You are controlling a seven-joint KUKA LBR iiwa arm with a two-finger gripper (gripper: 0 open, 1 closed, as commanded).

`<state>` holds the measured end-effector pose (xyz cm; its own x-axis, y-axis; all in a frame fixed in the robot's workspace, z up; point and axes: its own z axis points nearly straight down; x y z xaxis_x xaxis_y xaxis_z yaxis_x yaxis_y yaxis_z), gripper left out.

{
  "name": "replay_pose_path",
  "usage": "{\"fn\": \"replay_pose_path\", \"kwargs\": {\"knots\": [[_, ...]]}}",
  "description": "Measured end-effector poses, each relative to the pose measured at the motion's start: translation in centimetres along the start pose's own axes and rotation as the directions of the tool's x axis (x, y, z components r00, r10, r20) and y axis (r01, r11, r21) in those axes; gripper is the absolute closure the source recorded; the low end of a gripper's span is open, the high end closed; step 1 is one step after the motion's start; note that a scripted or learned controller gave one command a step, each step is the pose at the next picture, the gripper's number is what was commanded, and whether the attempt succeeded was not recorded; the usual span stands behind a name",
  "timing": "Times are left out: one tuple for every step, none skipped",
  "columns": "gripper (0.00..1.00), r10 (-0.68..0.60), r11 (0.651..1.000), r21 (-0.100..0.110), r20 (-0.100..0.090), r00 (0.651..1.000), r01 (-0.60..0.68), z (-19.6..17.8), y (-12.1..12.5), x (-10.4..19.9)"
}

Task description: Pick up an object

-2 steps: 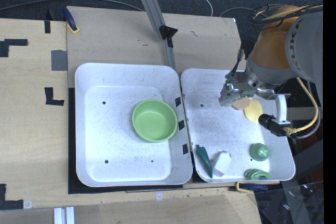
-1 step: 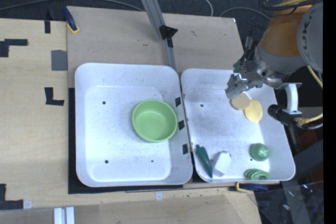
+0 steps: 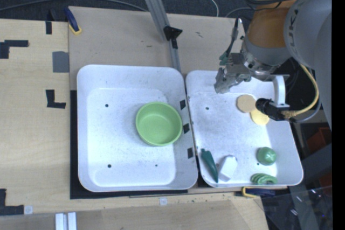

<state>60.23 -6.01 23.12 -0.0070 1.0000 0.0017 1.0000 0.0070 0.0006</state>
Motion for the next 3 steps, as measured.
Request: {"fn": "replay_pose_path", "kwargs": {"knots": [[1.00, 0.000, 1.000, 0.002, 0.000, 1.000, 0.000, 1.0, 1.7, 5.2], [1.00, 0.000, 1.000, 0.001, 0.000, 1.000, 0.000, 1.0, 3.4, 10.2], [1.00, 0.001, 1.000, 0.002, 0.001, 1.000, -0.001, 0.9, 3.5, 14.6]]}}
